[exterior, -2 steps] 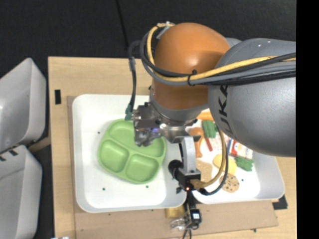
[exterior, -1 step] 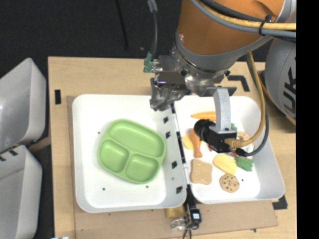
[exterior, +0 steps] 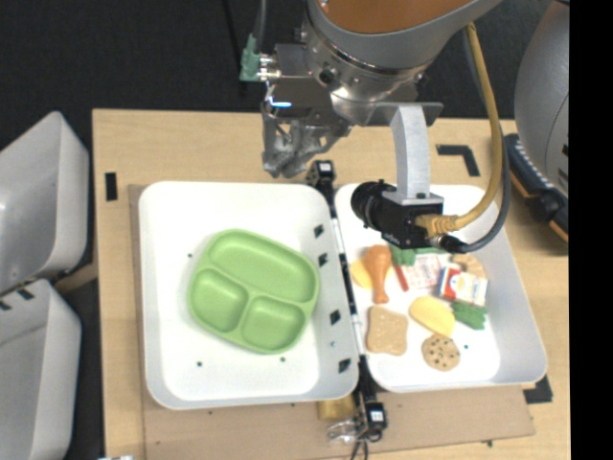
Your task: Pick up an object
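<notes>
My gripper hangs high over the far edge of the left bin, just beyond its back rim and close to the divider between the bins. Nothing shows in its grasp. A green divided plate lies in the middle of the left bin, well in front of the gripper. The right bin holds several toy foods: a chicken drumstick, a slice of toast, a cookie, a yellow piece, a small red and white carton and a green piece.
The arm's orange and grey body looms over the back of the bench. A yellow cable loops down over the right bin's far side. White housings stand at the left of the bench.
</notes>
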